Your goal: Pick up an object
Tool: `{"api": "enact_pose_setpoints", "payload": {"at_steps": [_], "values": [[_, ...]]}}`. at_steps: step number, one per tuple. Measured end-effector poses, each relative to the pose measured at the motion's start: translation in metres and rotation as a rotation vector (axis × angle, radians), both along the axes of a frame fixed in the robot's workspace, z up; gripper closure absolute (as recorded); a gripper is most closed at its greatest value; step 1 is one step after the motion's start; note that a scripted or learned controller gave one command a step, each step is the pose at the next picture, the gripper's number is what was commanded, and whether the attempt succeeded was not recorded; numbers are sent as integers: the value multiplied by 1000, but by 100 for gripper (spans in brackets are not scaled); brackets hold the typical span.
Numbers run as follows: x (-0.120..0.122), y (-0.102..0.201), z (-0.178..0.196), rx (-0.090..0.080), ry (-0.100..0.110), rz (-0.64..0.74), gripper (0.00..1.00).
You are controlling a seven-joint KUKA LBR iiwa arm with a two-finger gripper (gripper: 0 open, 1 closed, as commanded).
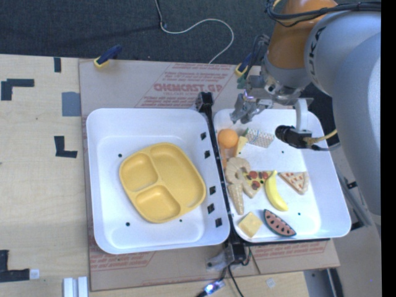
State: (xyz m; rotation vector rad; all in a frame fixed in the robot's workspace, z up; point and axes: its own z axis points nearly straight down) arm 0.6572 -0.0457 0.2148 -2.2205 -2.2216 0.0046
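Nearest, in the right bin (322,218): watermelon slice (279,223), cheese cube (250,224), banana (275,192), orange (228,138). Farther back, reaching in from the right, gripper (245,111) hovering over the bin's far left corner, 2 fingers apart, nothing between.

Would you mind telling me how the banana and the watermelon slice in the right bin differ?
The banana is plain yellow; the watermelon slice is red with dark seeds and a dark rind. The banana lies nearly lengthwise up the bin, the watermelon slice more slanted, nearer the front wall. Both are curved toy foods lying flat in the right bin.
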Motion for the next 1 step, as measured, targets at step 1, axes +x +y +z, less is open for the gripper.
{"api": "enact_pose_setpoints", "payload": {"at_steps": [1], "values": [[2,-4,4,1,-1,1,100]]}}
